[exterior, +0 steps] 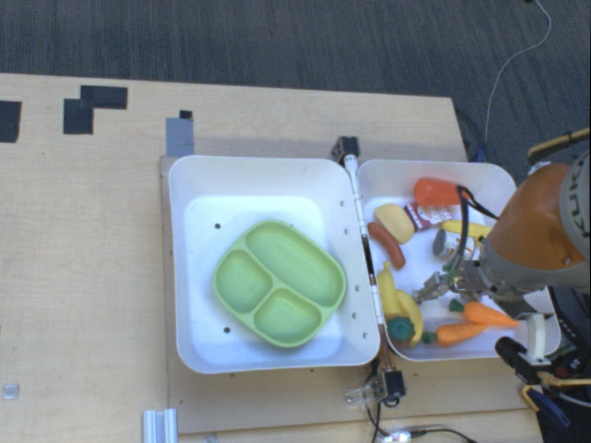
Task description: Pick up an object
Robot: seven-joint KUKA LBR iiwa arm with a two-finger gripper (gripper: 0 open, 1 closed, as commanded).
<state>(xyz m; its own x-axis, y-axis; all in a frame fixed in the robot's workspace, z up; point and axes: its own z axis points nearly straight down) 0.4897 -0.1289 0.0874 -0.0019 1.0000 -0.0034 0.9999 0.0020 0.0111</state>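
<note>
The arm (547,224) reaches in from the right over the right bin (499,175), and its gripper (432,290) hangs low among the toy food there, fingers slightly parted with nothing between them. Just left of the gripper lies a banana (399,301), long axis running from upper left to lower right. A sausage (387,244) lies above it, pointing the same slanting way, beside a pale potato (394,221). An orange pepper (437,192) sits near the bin's far wall, with a red-and-white packet (426,216) under it; its printing is too small to read. Two carrots lie at the near edge: one carrot (489,316) pointing right, the other (459,332) nearly level, tip to the right. A green round piece (402,329) rests beside the banana's lower end. The left bin (189,266) holds a green divided plate (280,283), tilted diagonally. Both bins sit on the tabletop (83,275).
</note>
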